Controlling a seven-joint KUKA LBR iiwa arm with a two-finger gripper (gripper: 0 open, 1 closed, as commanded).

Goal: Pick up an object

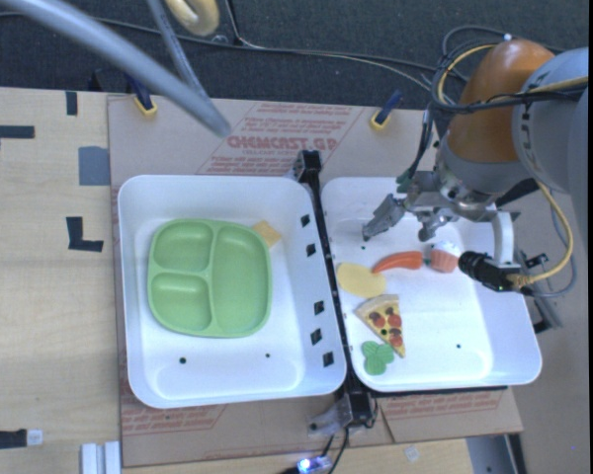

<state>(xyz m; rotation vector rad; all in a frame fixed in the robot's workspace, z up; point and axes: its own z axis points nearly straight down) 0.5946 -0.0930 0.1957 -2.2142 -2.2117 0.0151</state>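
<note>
Carrot (399, 261): small, light, likely smooth plastic, could slip. You should pinch mid-body, across narrow width. Gripper (407, 219) just above, fingers spread, holding nothing.

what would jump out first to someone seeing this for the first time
The pale green divided plastic tray fills much of the left white bin. The grey arm's hand hangs over the right white bin, above an orange carrot toy, with a toy pizza slice nearer the front.
</note>
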